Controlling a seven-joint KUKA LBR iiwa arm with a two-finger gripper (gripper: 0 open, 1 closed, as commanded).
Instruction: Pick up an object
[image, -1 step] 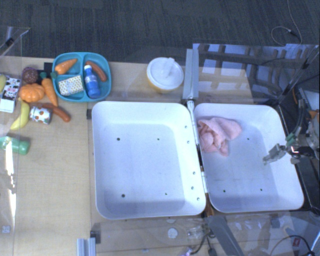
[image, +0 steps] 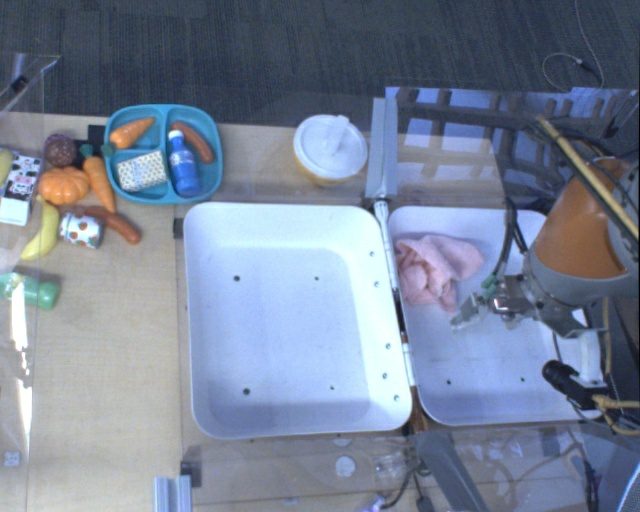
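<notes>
Pink cloth (image: 436, 266) in right bin (image: 520, 400), hand (image: 466, 312) just beside; hand state unclear.

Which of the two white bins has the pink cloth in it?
The right bin, under the gripper; the pink cloth lies at its upper left corner.

A single fixed camera looks down at a slant on a wooden bench (image: 110, 380), taking in both white bins, the left bin (image: 290, 320) and the right bin (image: 480, 390), side by side. The grey-and-orange arm (image: 580, 245) enters from the frame's right; dark carpet (image: 250, 50) fills the top.
</notes>
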